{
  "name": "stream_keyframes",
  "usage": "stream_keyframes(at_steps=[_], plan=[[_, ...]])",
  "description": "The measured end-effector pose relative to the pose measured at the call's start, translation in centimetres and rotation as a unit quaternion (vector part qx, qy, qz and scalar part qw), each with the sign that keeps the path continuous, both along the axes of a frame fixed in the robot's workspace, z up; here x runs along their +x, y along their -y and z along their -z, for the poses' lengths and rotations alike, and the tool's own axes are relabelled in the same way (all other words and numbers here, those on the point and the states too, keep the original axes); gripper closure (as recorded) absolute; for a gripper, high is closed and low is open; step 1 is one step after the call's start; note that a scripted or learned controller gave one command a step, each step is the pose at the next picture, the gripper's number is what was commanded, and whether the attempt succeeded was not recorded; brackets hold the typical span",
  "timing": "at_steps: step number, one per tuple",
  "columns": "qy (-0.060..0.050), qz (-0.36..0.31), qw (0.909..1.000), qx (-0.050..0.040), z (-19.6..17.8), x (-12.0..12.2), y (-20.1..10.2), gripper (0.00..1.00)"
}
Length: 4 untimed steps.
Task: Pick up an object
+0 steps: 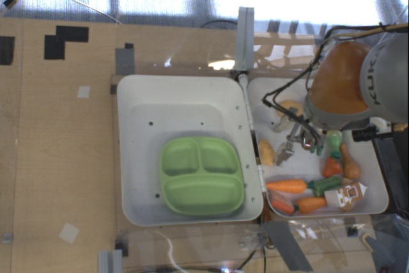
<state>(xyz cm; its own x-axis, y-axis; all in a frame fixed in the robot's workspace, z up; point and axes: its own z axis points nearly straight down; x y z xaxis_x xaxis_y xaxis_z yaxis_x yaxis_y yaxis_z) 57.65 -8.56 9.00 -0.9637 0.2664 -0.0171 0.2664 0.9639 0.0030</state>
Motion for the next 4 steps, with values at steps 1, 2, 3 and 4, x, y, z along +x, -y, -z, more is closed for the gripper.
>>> stream_keyframes(at_steps=[1,2,3,4], plan=[[-0.001,0.014,0.9999,0.0012,0.0,0.1,0.8,0.00],[-0.004,0.006,1.0000,0.0001,0.2,6.4,5.8,0.00],[-0.003,0.089,0.9960,0.0007,-2.8,2.7,9.9,0.00],[-0.006,0.089,0.9961,0.0025,0.2,3.4,11.8,0.00]])
